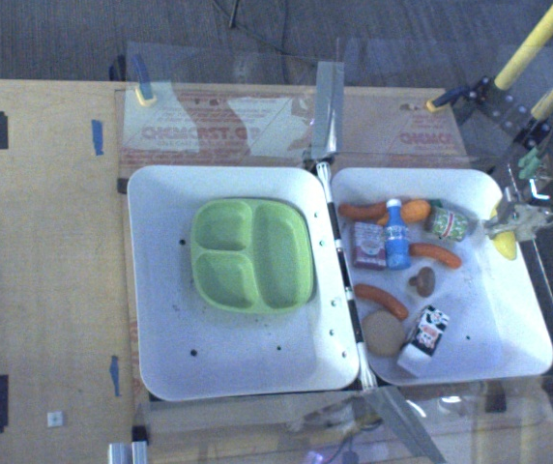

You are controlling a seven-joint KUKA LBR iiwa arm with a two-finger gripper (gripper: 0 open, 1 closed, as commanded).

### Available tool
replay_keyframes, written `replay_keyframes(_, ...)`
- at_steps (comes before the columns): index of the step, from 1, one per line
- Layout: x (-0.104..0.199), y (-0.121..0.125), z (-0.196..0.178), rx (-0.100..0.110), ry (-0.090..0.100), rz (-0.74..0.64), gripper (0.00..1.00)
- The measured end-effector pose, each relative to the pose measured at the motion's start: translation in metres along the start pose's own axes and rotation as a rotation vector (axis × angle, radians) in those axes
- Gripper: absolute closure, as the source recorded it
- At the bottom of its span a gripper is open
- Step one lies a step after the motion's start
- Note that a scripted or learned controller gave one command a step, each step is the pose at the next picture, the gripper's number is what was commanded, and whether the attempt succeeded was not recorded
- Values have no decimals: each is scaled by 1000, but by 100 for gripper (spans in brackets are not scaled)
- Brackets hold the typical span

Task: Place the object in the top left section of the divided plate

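The green divided plate lies in the left bin. Its top left section holds nothing. My gripper is at the right bin's right rim, far from the plate. A small yellow object hangs from its tips, and the fingers look shut on it. The arm's wrist partly covers the gripper from above.
The right bin holds three sausages, an orange, a blue bottle, a green can, a maroon packet, a tan disc and a cow-print carton. A metal divider separates the bins.
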State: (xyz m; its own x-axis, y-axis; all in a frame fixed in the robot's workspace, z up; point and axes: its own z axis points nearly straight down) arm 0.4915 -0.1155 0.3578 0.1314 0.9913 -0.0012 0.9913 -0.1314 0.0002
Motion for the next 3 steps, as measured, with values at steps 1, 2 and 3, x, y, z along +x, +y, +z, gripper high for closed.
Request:
replay_keyframes(1,75,-10,41,2,1,41,100)
replay_keyframes(2,97,-25,45,4,1,181,100)
replay_keyframes(3,196,46,132,0,1,4,100)
